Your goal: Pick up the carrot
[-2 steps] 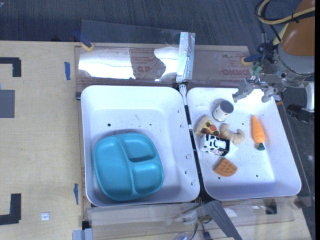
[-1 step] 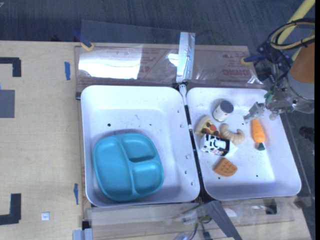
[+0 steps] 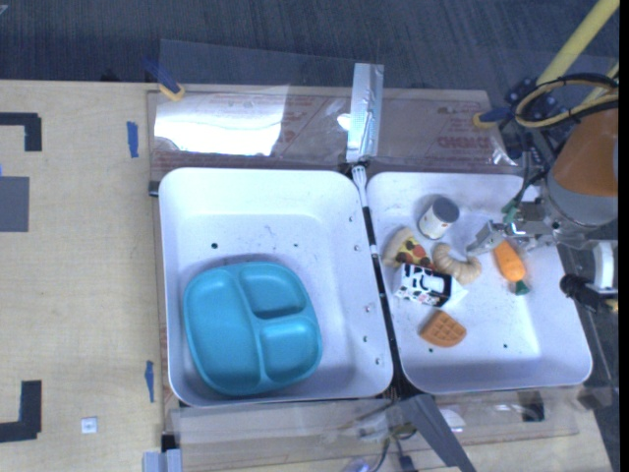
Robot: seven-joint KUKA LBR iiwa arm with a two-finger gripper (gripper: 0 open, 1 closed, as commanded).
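In the right bin (image 3: 560,357) the carrot (image 3: 509,264) lies just beside the gripper (image 3: 494,235) — how wide it stands, I cannot tell — untouched.

A light wooden bench top (image 3: 69,293) fills the left side, marked with black tape corners (image 3: 25,131) and small blue tape strips (image 3: 132,138). Beyond it lies dark blue-grey carpeted floor (image 3: 295,8). Behind the bins stands a clear plastic sheet (image 3: 236,121) catching bright glare — light falls from above
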